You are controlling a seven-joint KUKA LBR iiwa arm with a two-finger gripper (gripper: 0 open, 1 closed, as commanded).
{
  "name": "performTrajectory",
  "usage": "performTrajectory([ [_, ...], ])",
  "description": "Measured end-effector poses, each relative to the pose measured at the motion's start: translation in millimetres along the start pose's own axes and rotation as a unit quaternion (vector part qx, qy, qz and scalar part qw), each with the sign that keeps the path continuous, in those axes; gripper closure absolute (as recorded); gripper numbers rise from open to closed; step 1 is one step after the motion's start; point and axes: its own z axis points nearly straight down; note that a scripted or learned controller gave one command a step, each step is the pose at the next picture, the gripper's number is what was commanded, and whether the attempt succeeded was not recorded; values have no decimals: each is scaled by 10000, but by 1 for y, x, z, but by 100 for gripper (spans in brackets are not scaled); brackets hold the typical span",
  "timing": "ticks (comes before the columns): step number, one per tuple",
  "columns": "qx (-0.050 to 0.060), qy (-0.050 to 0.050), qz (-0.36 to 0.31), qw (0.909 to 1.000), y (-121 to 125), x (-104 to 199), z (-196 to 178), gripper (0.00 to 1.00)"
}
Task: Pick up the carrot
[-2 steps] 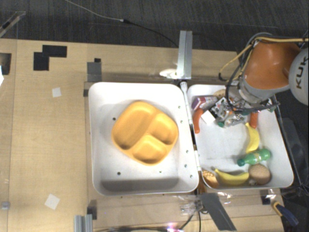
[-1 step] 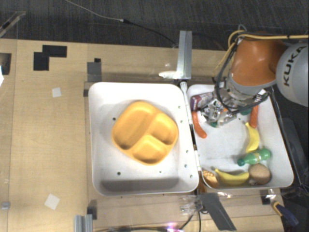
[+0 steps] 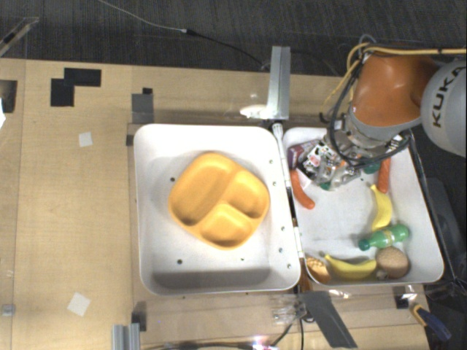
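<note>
Yellow plastic fills the middle of the left bin [image 3: 157, 268]: a divided plate [image 3: 219, 199] lying flat, its three wells bare, and nothing else shares that bin. It sits left of centre in the frame on the pale wood counter [image 3: 66, 217], out of the arm's way.

Moving right across the shared rim, the right bin [image 3: 430, 257] holds the clutter. The carrot [image 3: 301, 189], orange-red, lies slanted along that bin's left wall in its upper part, close against the rim, which I judge leaves little room on that side for a grasp. Just right of it, touching or nearly so, hangs the pincer [image 3: 326, 168]; whether it is apart or together I cannot tell. Nothing is visibly held.

Lower right in the frame lie a banana [image 3: 350, 266], a green bottle [image 3: 383, 237], a brown round fruit [image 3: 392, 261] and a second banana [image 3: 381, 206] standing along the right side.
</note>
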Motion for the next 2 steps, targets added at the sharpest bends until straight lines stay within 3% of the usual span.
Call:
performTrajectory([
  [1,122,-41,-2072,9782,41,8,10,100],
  [2,117,-17,-3981,9173,58,48,11,100],
])
